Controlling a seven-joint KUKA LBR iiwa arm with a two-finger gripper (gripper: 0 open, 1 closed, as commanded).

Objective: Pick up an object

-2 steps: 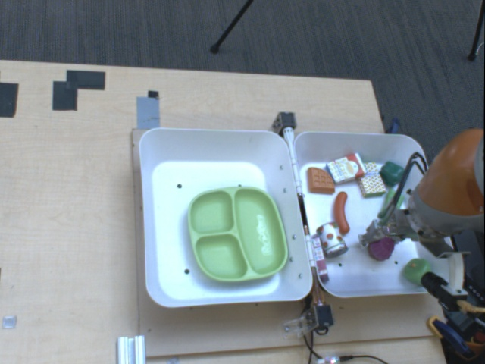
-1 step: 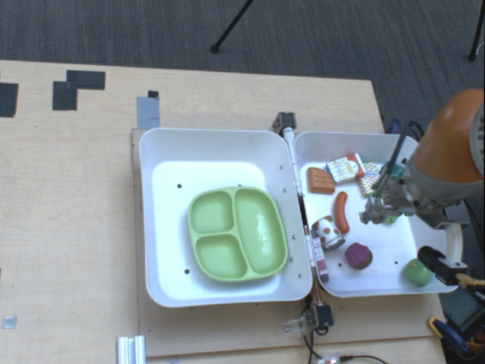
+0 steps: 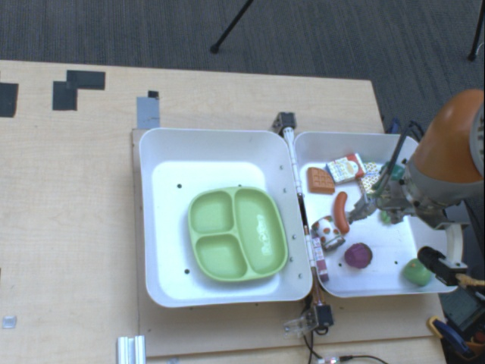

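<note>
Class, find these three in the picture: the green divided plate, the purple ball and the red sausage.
green divided plate (image 3: 238,234), camera view, on the ridge between its compartments.
purple ball (image 3: 358,255), camera view, on its middle.
red sausage (image 3: 342,211), camera view, on its mid-length.

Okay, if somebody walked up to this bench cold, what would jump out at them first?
Probably the pale green three-compartment plastic plate, alone in the left white bin. Next, the grey arm's orange band over the right white bin, above a red sausage-shaped toy, a purple ball and a green ball.
</note>
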